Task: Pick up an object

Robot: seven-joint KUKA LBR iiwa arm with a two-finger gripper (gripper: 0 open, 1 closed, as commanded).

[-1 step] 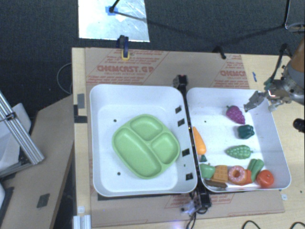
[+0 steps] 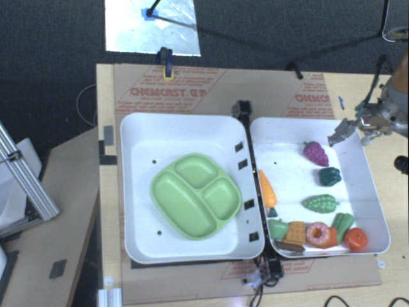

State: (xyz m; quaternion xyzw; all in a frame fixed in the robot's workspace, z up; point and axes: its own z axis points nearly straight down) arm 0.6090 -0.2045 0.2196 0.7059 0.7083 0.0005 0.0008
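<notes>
In the camera view the gripper (image 2: 350, 133) hovers at the right bin's (image 2: 374, 190) upper right rim with nothing between its fingers; whether they are spread or pressed together I cannot tell. The purple grapes (image 2: 315, 152) lie just below and left of it (the nearest target), the dark green pepper (image 2: 330, 176) beyond. A good pick, I judge, means centring over the grapes before descending, clear of the rim.

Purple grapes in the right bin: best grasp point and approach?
Probably grip the purple grapes across the wide upper part of the bunch, coming straight down from above. The bunch tapers toward its lower end and lies flat on the right bin floor. There is bare floor around it, and the dark green piece sits just below, apart. The gripper hovers nearby.
</notes>
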